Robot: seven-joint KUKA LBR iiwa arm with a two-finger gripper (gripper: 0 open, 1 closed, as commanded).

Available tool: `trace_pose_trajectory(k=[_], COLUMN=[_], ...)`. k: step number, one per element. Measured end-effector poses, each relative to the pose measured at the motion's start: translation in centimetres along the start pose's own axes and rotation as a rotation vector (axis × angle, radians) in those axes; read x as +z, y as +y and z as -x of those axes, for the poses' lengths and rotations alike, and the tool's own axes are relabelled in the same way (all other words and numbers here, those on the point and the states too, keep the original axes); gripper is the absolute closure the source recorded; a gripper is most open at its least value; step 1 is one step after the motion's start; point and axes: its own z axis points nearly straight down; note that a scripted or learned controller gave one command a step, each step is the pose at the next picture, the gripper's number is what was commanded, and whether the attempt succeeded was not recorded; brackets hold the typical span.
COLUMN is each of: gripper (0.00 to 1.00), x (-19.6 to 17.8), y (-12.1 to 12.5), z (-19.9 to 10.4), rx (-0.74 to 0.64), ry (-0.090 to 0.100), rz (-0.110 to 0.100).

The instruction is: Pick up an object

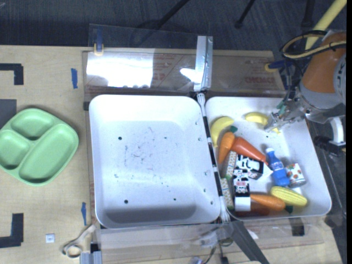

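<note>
The gripper (278, 120) hangs low at the far right of the right bin (319, 169), just beside a small yellow plastic piece (254, 117); how it is set I cannot tell. This looks like the reach-in before a grasp. Next comes closing on something smooth and rounded, perhaps the glossy toy carrot (248, 147) or corn cob (289, 196) nearer.

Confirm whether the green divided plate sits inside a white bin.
No, the green divided plate lies on the wooden bench, left of both bins.
</note>
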Motion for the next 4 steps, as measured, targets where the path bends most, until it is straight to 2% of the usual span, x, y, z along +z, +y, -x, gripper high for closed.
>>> trace_pose_trajectory(k=[1, 2, 3, 4], gripper=[1.00, 1.00, 1.00, 1.00], x=[-9.7, 1.2, -10.2, -12.3], y=[3.2, 2.3, 2.9, 3.9], z=[-3.3, -0.4, -1.5, -7.4], rx=[0.037, -0.204, -0.065, -0.096], ry=[-0.001, 0.006, -0.002, 0.001], rz=[-0.002, -0.016, -0.001, -0.003])
